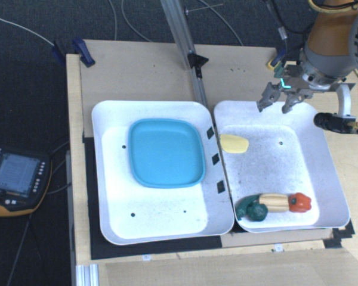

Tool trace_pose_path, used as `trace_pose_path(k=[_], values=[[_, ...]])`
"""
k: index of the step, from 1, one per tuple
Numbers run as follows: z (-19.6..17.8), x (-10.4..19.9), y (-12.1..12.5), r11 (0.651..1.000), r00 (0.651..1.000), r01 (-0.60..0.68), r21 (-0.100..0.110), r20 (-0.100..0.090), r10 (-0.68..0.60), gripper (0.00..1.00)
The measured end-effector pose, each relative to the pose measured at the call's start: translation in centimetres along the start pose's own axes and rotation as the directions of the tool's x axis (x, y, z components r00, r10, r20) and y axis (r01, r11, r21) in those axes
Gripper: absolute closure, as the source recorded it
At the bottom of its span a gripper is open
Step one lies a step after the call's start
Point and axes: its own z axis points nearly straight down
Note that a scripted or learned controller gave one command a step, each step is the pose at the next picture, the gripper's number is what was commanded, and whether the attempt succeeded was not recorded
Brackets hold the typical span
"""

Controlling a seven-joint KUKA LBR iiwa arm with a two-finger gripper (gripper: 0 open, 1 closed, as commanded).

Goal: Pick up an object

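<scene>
Two shallow white bins (107,219) sit on the wooden bench (137,70); my pincer (277,103) hangs spread and bare, one pale yellow piece (234,143) below-left.

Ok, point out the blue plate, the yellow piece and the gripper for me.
blue plate (166,152), camera view, on its flat centre.
yellow piece (234,143), camera view, on its middle, at the right bin's left wall.
gripper (281,104), camera view, midway between the tips of its spread jaws.
</scene>
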Motion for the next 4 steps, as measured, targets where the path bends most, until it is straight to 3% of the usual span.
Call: trace_pose_path(k=[1,3,4], values=[[0.0,0.0,0.0,1.000,1.000,0.000,0.000,0.000,0.000,0.00],[11.1,1.2,-1.6,1.000,1.000,0.000,0.005,-0.001,0.000,0.00],[14.1,1.3,-1.6,1.000,1.000,0.000,0.003,0.000,0.000,0.00]])
